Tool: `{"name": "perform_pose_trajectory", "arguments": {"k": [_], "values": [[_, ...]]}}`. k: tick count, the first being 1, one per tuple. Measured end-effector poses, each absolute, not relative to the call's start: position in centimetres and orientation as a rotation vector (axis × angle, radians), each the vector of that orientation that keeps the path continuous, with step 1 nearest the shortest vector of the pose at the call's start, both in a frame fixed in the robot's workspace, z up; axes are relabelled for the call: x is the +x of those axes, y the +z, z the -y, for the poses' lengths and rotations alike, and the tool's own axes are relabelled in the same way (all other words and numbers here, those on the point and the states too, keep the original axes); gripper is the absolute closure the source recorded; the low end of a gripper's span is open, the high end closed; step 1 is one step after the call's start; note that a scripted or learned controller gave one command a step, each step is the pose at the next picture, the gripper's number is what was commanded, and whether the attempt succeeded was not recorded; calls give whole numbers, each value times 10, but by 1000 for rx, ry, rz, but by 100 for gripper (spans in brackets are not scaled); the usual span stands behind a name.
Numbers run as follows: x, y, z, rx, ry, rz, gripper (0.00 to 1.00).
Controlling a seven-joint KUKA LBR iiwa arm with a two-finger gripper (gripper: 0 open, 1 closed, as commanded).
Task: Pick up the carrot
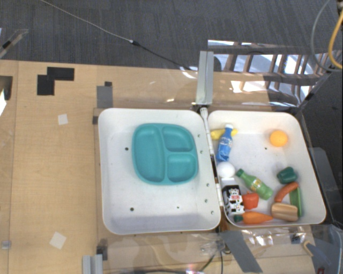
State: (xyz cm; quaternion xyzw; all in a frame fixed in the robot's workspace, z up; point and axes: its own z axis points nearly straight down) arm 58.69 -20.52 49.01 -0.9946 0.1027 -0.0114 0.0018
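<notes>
Wooden desk (48, 176) with two white bins. The carrot (257, 217) lies flat along the right bin's (300, 126) near wall, just beside a brown loaf (284, 212) and below a green bottle (254, 183).

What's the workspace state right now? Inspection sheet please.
Surface: wooden bench bearing two white bins, left bin and right bin, touching along their inner edges.
Job's things: carrot lies flat at the right bin's near edge, between the cow-print carton and the bread roll.
Clutter: teal divided plate in left bin. Right bin: blue bottle, white ball, green bottle, orange ball, red chilli, dark green items by the right wall.
Tool: nothing seen.
Cables: thin black cable across the dark floor; yellow cable top right.
Surroundings: metal frame behind the right bin; black tape marks on the bench.
</notes>
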Motion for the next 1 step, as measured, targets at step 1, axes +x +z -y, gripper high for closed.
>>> {"name": "perform_pose_trajectory", "arguments": {"k": [1], "values": [[513,344,207,-3116,-3,-319,100]]}}
